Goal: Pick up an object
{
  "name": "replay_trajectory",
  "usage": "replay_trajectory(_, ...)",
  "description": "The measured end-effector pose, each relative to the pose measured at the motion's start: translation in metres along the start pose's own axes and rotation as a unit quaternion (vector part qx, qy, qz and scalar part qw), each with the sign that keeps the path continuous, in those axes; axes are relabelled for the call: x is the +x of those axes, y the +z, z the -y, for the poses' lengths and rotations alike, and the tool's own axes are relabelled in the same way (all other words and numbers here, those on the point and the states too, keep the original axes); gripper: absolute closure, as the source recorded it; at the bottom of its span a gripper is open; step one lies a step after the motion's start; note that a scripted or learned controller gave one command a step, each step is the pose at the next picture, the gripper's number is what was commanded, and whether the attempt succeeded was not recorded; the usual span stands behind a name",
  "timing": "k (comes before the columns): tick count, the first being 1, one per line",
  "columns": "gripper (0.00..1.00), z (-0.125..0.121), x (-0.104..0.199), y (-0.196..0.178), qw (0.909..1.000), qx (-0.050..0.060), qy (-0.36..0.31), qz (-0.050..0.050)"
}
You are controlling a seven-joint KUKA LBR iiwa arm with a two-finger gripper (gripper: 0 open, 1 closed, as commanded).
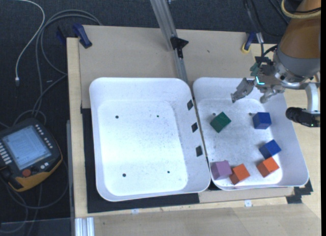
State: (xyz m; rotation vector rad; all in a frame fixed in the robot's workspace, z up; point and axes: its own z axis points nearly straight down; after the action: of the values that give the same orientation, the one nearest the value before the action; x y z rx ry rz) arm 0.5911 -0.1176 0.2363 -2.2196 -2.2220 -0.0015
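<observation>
Several small blocks lie in the right bin (pixel 293 143): a green block (pixel 220 122), a blue block (pixel 262 120), a second blue block (pixel 269 148), two orange blocks (pixel 268 166) (pixel 239 173) and a purple block (pixel 221 169). My gripper (pixel 253 93) hangs over the far part of the right bin, above and behind the green and blue blocks. Its two fingers stand spread apart with nothing between them.
The left bin (pixel 102 102) lies beside the right one, with black clips on the shared edge. A slanted metal rail (pixel 163 16) runs down from the top. A teach pendant (pixel 25 153) and cables lie off the bench at left.
</observation>
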Motion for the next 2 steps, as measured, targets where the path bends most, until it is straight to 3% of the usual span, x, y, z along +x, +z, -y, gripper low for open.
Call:
replay_trajectory(1,0.00,0.007,0.033,0.079,1.0000,0.005,-0.001,-0.001)
replay_trajectory(2,0.00,0.036,-0.007,0.046,1.0000,0.001,0.002,0.001)
